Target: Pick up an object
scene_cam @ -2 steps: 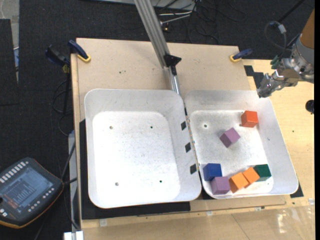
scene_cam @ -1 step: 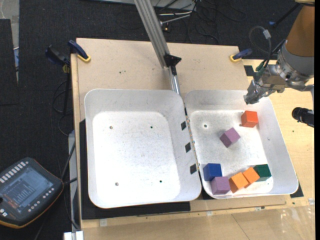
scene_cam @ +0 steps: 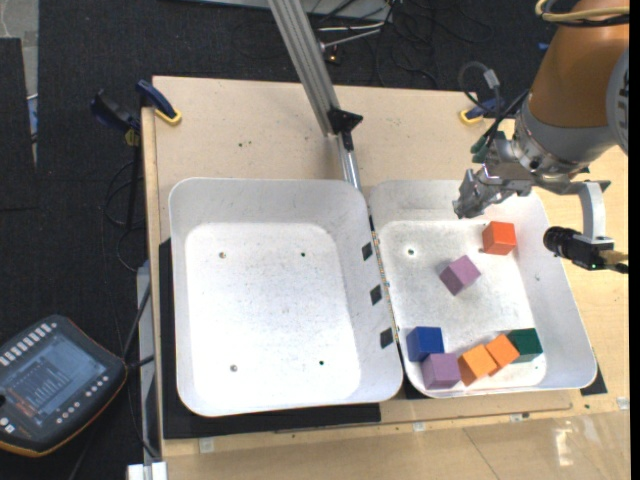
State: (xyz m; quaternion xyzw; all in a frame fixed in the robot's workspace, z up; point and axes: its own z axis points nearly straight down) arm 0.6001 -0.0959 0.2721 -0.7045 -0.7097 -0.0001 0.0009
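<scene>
Camera view, left to right: left bin (scene_cam: 190, 298); right bin (scene_cam: 560, 308) with blue cube (scene_cam: 425, 342), purple cubes (scene_cam: 460, 274), orange cubes (scene_cam: 498, 237), green cube (scene_cam: 525, 344); gripper (scene_cam: 472, 204) poised at upper rim, finger state impossible to tell.

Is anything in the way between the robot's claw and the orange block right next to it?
Nothing visible is. The gripper hangs over the right bin, and the nearest orange block lies just beside it with bare white floor between. The other blocks sit farther off.
</scene>
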